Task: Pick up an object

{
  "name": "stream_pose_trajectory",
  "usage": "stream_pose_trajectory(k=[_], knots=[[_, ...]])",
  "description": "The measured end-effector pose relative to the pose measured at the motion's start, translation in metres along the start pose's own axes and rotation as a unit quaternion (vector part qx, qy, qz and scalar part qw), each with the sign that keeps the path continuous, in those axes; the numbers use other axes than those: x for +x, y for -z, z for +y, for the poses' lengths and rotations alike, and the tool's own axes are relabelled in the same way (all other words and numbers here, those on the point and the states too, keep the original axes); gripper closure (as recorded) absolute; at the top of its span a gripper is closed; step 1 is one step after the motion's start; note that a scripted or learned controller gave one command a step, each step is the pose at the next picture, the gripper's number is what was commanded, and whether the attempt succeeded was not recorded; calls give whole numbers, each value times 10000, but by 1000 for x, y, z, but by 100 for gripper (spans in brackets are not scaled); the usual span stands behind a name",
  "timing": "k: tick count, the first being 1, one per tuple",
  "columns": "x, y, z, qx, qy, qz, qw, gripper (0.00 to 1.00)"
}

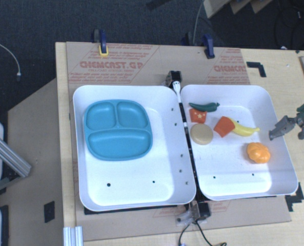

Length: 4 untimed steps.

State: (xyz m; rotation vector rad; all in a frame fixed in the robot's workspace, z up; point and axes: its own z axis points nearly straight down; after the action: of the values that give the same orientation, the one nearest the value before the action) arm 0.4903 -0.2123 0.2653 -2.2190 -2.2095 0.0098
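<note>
Left bin [90, 152]: a blue divided plate [119, 129] lies flat in the upper-left part, two small compartments toward the far side, one wide compartment nearer the camera. Right bin [234, 186]: five small items grouped in its upper half. Farthest back, a dark green pepper [205, 106], long axis running left-right, thin end toward the right. Just below it a small red piece [198, 116], touching or nearly touching a round beige disc [201, 134] below it. Right of the disc, an orange-red wedge [224, 126], with a yellow banana [244, 130] against its right side (long axis roughly left-right, slightly tilted, curved tip pointing right toward the bin's edge). Lower right, apart from the cluster, a round orange fruit [258, 152]. Gripper [273, 133] enters at the right rim of the right bin, dark fingertips near the banana's tip; nothing seen between the fingers, and how far they are spread cannot be told.
</note>
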Motion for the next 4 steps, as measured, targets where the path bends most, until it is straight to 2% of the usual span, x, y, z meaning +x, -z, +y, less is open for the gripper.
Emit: stream_pose_trajectory(k=[1,2,3,4], knots=[[1,6,2,-60,22,-17,10000,0],[11,-51,2,-31,23,1,10000,0],[11,-94,1,-29,19,0,10000,0],[17,-154,5,-39,21,-11,10000,0]])
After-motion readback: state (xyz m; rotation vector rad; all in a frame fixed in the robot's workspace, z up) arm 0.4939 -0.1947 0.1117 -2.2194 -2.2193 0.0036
